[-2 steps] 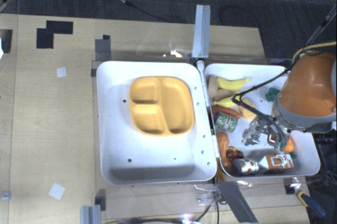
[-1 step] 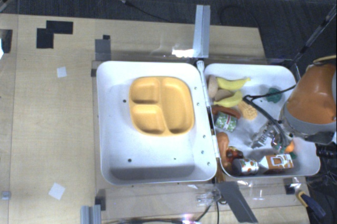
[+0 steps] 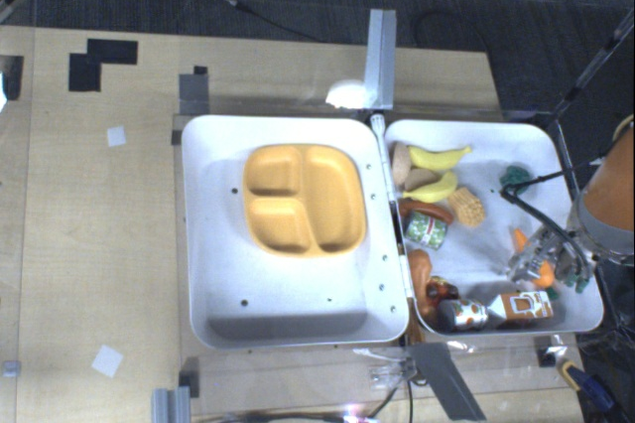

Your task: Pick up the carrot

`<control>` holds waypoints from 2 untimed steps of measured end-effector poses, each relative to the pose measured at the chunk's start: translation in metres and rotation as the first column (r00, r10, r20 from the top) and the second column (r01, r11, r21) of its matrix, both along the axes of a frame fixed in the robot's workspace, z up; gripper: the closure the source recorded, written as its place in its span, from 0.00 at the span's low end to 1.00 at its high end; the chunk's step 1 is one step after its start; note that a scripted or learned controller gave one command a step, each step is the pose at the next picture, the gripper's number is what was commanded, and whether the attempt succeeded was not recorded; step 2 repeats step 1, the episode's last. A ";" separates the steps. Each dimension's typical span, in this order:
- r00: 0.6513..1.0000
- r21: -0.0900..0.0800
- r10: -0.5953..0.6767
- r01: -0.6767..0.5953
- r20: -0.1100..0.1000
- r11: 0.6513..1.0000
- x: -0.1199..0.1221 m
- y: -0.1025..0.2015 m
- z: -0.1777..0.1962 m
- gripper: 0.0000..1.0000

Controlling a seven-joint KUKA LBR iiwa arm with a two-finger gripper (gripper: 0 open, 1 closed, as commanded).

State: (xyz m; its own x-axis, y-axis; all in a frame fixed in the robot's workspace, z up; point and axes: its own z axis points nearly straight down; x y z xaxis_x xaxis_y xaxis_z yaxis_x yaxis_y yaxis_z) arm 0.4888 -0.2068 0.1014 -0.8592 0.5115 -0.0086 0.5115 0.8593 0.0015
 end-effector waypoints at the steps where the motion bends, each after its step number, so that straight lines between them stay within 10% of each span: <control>1: 0.954 0.004 -0.299 0.299 0.002 0.954 0.001 0.033 0.066 1.00; 2: 0.954 0.004 -0.299 0.299 0.002 0.954 0.001 0.033 0.066 1.00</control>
